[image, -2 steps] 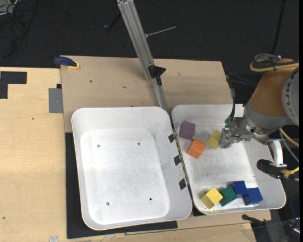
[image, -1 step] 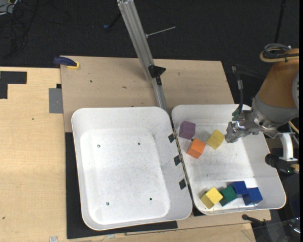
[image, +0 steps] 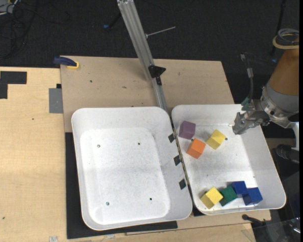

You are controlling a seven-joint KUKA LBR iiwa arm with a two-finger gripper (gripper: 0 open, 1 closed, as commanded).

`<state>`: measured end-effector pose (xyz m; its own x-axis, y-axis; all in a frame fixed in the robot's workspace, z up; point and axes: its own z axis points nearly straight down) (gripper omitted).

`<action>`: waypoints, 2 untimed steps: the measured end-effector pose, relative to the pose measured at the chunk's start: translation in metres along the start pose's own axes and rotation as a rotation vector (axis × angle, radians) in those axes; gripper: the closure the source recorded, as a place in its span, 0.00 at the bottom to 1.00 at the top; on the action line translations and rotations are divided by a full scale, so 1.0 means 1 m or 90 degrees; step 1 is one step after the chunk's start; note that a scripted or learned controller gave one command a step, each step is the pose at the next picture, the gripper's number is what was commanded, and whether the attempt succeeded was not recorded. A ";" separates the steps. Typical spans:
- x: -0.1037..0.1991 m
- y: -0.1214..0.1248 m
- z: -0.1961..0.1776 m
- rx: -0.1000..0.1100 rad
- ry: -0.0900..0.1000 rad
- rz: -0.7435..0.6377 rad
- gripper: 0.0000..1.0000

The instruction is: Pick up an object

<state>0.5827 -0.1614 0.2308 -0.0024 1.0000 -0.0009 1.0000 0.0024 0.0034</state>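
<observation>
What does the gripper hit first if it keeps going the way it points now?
The gripper points down and left over the right bin. Going straight on, it would probably meet the bin's white floor just short of the upper yellow block, or clip that block. From one slanted view, depth is unclear.

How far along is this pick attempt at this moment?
Nothing looks done: the purple cube, orange cube and yellow cube lie in the right bin. In hand: the gripper sits over that bin's upper right, beside the yellow cube, with no object visibly held. Left: grasping and lifting one.
</observation>
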 end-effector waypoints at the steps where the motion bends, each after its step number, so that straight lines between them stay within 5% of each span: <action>1: 0.062 0.006 -0.004 0.003 0.003 -0.002 1.00; 2: 0.116 0.019 -0.011 0.003 0.002 -0.002 1.00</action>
<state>0.6018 -0.0449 0.2421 -0.0051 1.0000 0.0025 1.0000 0.0051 -0.0013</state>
